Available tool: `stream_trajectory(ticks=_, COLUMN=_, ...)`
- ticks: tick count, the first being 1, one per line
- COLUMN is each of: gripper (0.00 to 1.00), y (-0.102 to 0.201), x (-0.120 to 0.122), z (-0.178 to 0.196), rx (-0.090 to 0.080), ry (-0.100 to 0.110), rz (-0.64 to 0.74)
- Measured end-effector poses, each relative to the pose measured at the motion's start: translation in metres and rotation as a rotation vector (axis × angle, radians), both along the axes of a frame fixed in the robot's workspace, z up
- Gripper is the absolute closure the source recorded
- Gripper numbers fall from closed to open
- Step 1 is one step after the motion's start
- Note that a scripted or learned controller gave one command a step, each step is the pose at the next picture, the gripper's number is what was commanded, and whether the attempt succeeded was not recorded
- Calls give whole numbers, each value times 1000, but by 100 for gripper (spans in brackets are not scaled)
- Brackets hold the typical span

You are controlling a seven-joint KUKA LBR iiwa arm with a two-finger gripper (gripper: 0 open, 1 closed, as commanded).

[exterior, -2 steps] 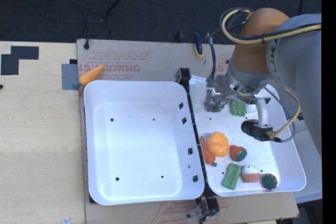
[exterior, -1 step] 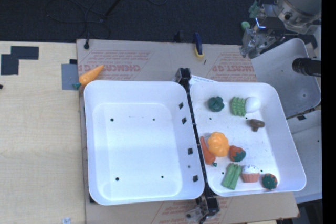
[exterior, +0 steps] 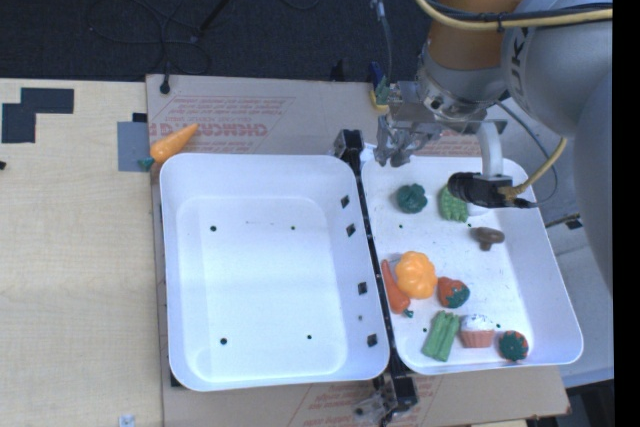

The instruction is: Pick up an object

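My gripper [exterior: 396,153] hangs over the far left corner of the right bin [exterior: 545,290], open, with nothing between its fingers. Just in front of it and to the right lies a dark green broccoli [exterior: 411,198], and a light green piece [exterior: 453,205] sits beside that. Further forward in the same bin are a small brown piece [exterior: 488,237], a yellow-orange pepper [exterior: 416,274], a red-orange carrot [exterior: 395,288], a red tomato [exterior: 452,292], a green cucumber [exterior: 440,335], a cupcake [exterior: 478,331] and a green-and-red piece [exterior: 513,345].
The left bin [exterior: 190,215] lies beside the right one, with a black divider [exterior: 365,245] between them. An orange carrot [exterior: 172,142] lies on the cardboard outside the left bin's far corner. A black cable fitting [exterior: 482,187] hangs over the right bin's far side.
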State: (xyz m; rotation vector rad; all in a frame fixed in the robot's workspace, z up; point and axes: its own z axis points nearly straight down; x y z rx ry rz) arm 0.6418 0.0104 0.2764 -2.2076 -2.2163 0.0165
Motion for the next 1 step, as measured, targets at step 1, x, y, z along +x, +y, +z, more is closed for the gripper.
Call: stream_trajectory(ticks=1, gripper=100, y=-4, x=0, z=225, rx=-3, ry=-33, rz=-3)
